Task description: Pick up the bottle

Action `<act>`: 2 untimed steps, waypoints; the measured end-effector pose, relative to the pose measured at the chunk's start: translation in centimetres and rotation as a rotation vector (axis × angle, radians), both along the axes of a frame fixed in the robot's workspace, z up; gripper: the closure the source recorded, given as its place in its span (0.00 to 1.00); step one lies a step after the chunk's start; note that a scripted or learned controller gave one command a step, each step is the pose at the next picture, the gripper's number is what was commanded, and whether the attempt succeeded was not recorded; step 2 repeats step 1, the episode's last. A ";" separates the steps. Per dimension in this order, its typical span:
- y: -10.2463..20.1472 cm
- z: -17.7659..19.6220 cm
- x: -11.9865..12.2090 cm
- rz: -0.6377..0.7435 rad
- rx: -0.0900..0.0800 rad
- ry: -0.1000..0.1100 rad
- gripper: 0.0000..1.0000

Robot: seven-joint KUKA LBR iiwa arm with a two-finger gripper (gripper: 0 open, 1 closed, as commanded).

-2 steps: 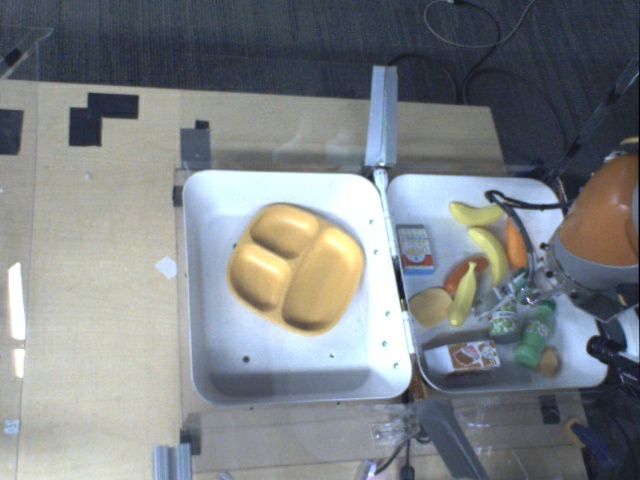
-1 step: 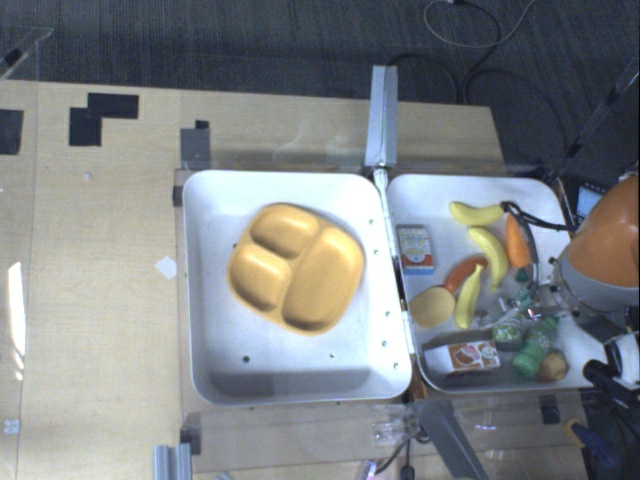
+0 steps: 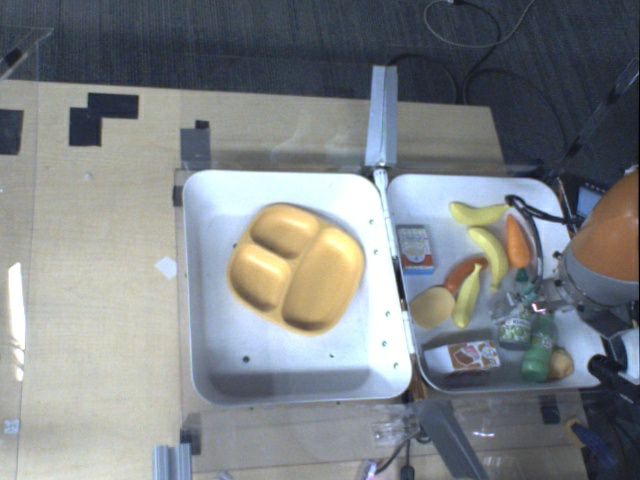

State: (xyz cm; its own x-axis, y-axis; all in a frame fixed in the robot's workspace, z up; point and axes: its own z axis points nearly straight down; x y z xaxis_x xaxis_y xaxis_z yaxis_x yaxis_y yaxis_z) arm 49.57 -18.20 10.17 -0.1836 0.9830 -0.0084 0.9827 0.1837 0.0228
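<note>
On the pale wooden worktop (image 3: 120, 298) two shallow white bins sit side by side, parted by a grey metal rail (image 3: 381, 118) that runs up from their shared edge. The left white bin (image 3: 200, 268) holds a large yellow three-lobed moulded plastic tray (image 3: 296, 266) lying near its middle. The right white bin (image 3: 440, 193) is crowded: a small green plastic bottle (image 3: 537, 352) lies near its lower right corner, roughly upright in the view, with a small tan round object (image 3: 560, 364) just beside it on the right. Left of the bottle lies a flat red-and-white card packet (image 3: 474, 355). Higher up are two yellow bananas (image 3: 478, 212), an orange carrot-shaped toy (image 3: 517, 242), a red pepper-like piece (image 3: 464, 273), a round beige fruit (image 3: 432, 306) and a small white-and-blue box (image 3: 414, 247) against the dividing wall. The grey arm with its orange band (image 3: 608, 243) comes in from the right edge, and its gripper (image 3: 522, 308) hangs low over the cluttered right part of the bin, just above the bottle's top; whether the fingers are apart or together cannot be told amid the shiny clutter there, and nothing can be seen clamped between them.
</note>
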 end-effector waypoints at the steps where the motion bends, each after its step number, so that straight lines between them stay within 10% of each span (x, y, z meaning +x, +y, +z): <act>1: 14.5 8.3 0.0 -0.399 0.010 0.018 1.00; 2: 14.5 8.3 0.0 -0.399 0.010 0.018 1.00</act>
